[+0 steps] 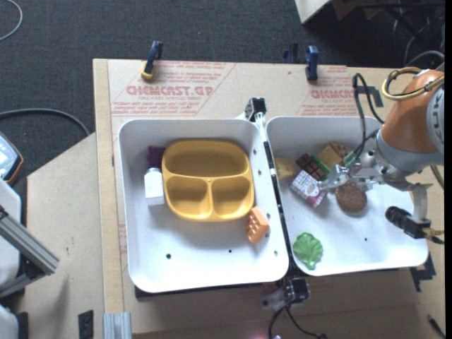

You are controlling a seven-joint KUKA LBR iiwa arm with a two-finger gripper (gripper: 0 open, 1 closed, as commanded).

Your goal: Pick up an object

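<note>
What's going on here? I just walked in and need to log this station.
A grey and orange robot arm reaches in from the right over the right bin. Its pincer sits low among a pile of small items, beside a brown round piece and a pink packet. Nothing is visibly lifted. The left bin holds a yellow divided tray.

Pink-and-white packet (308, 187) flat in right bin (395, 253), beside brown round cookie (351, 198).
</note>
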